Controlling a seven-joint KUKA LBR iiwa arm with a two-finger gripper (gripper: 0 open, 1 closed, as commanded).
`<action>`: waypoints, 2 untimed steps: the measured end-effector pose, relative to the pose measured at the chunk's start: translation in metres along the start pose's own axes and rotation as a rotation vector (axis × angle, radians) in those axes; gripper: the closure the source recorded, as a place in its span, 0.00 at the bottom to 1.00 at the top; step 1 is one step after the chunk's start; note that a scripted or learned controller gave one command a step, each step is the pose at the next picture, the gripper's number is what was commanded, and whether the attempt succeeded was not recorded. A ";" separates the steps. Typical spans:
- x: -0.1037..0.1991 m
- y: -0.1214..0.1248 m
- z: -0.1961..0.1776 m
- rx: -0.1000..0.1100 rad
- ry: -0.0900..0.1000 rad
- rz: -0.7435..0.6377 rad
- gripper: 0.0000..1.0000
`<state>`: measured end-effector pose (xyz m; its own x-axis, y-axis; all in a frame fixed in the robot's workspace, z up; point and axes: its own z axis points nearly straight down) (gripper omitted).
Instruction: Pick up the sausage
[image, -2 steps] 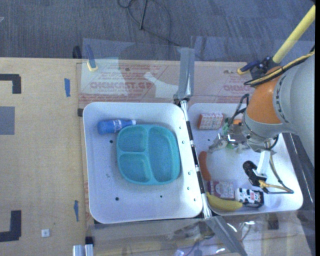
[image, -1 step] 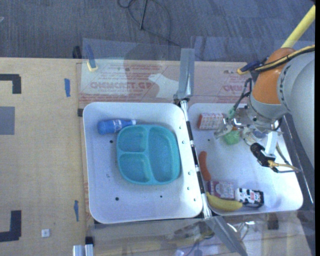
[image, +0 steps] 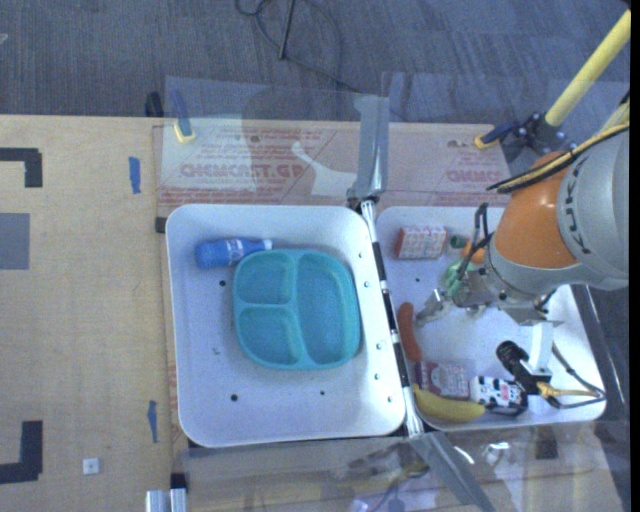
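The sausage (image: 406, 333), reddish-brown and slim, lies lengthwise along the left wall of the right bin (image: 580, 330). My gripper (image: 452, 300) hangs over the middle of that bin, a short way right of the sausage and slightly farther back. It is open and holds nothing. The grey arm with its orange band (image: 530, 235) reaches in from the right and hides part of the bin floor.
In the right bin are a banana (image: 450, 405) at the front, a small packet (image: 447, 378), a small box (image: 421, 241) at the back and a black-and-white item (image: 512, 375). The left bin (image: 190, 330) holds a teal divided plate (image: 296, 307) and a blue bottle (image: 228, 250).
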<state>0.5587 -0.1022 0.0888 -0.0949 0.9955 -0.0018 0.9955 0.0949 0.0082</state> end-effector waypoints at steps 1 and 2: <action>0.007 -0.044 0.000 -0.003 -0.001 0.242 0.00; 0.064 -0.051 -0.096 0.009 0.001 0.271 0.00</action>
<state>0.5006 -0.0431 0.1842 0.1755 0.9845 -0.0001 0.9845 -0.1755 -0.0004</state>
